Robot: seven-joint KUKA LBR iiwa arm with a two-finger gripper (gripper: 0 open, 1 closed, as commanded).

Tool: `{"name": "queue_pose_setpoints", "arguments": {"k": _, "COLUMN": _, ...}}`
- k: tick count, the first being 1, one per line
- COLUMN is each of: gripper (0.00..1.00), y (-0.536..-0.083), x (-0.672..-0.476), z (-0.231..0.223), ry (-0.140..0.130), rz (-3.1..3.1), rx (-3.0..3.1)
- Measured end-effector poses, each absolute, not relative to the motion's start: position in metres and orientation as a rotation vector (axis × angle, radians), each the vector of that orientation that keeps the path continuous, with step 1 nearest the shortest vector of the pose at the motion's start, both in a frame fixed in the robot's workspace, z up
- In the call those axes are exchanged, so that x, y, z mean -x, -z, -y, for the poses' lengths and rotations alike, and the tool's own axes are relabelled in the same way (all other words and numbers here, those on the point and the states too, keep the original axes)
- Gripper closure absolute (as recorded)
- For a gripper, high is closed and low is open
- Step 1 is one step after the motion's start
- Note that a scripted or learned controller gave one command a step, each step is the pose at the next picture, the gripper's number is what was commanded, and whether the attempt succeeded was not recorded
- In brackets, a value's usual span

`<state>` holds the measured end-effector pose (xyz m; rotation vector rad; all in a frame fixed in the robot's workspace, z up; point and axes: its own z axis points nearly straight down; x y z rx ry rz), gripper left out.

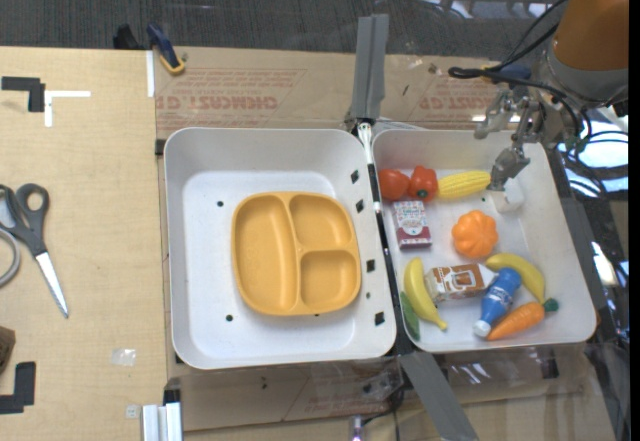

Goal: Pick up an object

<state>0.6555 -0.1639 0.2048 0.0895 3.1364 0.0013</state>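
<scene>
Two white bins share the bench, and above the right bin (pixel 570 229) the gripper (pixel 507 169), whose state I cannot tell, hangs beside the corn (pixel 462 185), nothing lifted yet.

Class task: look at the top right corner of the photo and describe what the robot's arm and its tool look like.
The arm has a broad, rounded orange section. Below it hangs the tool, built of pale grey metal parts. Thin black cables loop out beside the arm and run towards the tool.
</scene>
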Motion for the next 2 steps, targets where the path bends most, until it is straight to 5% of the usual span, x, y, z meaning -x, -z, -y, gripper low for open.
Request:
{"name": "queue_pose_setpoints", "arguments": {"k": 1, "gripper": 0.00, "y": -0.0919, "x": -0.6228, "z": 0.1471, "ry": 0.000, "rz": -3.138, "rx": 0.036}}
{"name": "queue_pose_setpoints", "arguments": {"k": 2, "gripper": 1.00, "y": -0.1013, "x": -0.6241, "z": 0.1470, "ry": 0.001, "rz": -3.135, "rx": 0.036}}
